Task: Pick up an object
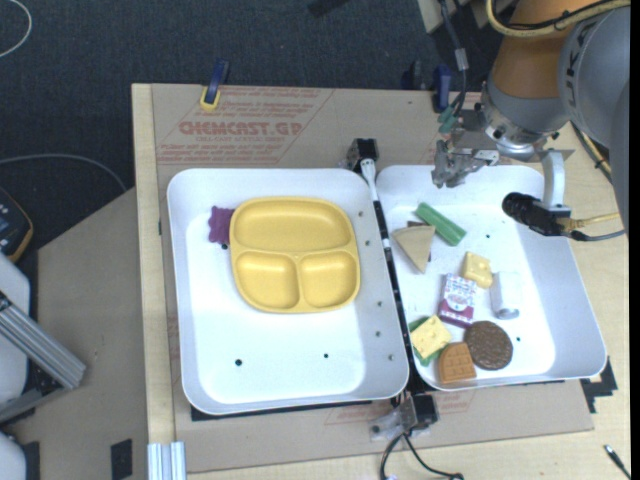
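**Gripper hanging over the far edge of the right bin, small food pieces lying nearer the camera**

The arm (555,58) is reaching in from the right, and its gripper (455,173) is hanging over the far rim of the right bin (560,298); how far it is open I cannot tell, and nothing is showing in its grasp.

The left bin (200,318) is carrying a yellow divided tray (295,253) with a purple piece (219,224) touching its left edge.

In the right bin, the pieces are looking like light, rigid toy food. The tan wedge (415,245) and the green stick (441,223) are lying closest to the gripper, just toward the camera from it. The stick seems the easiest target: narrow, stiff, best pinched across its short width at the middle, though smooth plastic may be slippery. The wedge's sloped faces could be squeezing out of a grip.

Further off, the brown round cookie (490,345), the printed packet (459,300), the yellow block (431,337), the orange cracker (456,363) and the small yellow cube (477,268) are clustering near the front, some touching, making clean grasps there harder.
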You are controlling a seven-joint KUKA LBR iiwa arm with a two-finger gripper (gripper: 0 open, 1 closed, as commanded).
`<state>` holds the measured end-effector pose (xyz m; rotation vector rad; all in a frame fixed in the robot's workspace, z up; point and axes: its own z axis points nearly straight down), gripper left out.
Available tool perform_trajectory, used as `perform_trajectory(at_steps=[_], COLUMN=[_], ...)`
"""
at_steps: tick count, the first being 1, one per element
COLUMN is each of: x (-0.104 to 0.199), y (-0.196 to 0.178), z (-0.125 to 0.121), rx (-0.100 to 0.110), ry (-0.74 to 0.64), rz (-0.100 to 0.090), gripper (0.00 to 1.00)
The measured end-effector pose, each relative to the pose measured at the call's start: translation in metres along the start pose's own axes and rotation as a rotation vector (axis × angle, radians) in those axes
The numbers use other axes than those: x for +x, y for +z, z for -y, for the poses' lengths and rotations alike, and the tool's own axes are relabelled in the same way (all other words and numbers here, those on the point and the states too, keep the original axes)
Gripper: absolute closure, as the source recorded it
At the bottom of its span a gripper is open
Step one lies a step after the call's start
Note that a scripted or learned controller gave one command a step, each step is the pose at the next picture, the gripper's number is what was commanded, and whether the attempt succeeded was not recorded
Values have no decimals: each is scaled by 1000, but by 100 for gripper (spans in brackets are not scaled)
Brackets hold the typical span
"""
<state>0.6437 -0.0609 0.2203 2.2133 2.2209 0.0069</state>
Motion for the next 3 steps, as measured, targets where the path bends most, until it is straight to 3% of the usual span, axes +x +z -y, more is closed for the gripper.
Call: perform_trajectory(at_steps=[2,3], x=[14,18], y=[-12,5], z=[-18,-15], rx=[2,11], ry=[2,3], rz=[0,-1], gripper=[100,100])
